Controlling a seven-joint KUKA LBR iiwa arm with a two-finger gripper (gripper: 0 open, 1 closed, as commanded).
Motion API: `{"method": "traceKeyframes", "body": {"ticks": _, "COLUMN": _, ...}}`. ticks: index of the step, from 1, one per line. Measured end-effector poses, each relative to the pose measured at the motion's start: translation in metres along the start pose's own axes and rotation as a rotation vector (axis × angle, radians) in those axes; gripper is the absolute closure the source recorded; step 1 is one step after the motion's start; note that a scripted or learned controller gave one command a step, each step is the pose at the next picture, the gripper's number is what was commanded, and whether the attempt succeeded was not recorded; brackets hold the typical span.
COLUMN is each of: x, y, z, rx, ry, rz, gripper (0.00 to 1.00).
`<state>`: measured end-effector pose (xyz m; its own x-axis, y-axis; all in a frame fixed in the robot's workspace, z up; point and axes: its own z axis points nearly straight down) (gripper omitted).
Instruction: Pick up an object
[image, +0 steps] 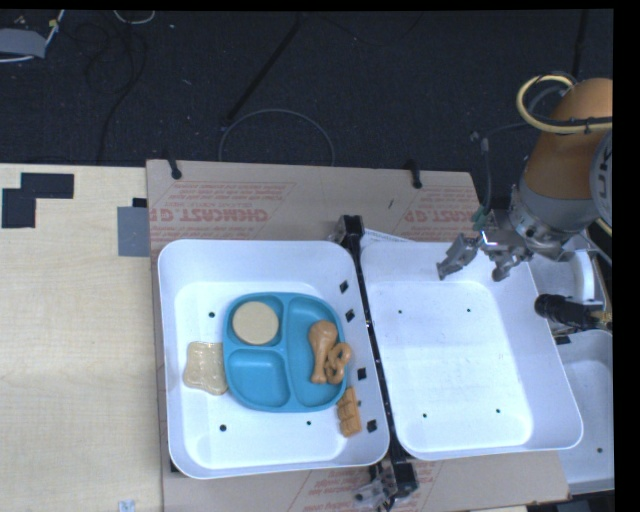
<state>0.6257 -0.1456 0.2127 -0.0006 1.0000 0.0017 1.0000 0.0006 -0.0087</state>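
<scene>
A blue divided plate (262, 380) lies in the left bin (200, 262). A round tan cracker (254, 322) rests in its upper left compartment and a brown pretzel-like piece (328, 351) in its right compartment. A pale bread slice (205, 367) lies on the bin floor against the plate's left side, and a small orange-brown piece (348, 412) sits below the plate's right corner. My gripper (480, 259) hovers over the far edge of the right bin (470, 350), its two fingers spread open with nothing between them, far from all the objects.
The central divider (365, 330) between the two bins runs down the middle. A black cylindrical part (568, 310) juts over the right bin's right rim. Cardboard (300, 205) lies under the bins, with dark cables behind.
</scene>
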Motion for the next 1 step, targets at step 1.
{"method": "traceKeyframes", "body": {"ticks": 1, "x": 0.0017, "y": 0.0012, "z": 0.0641, "rx": -0.002, "ry": 0.000, "rz": 0.001, "gripper": 0.00}}
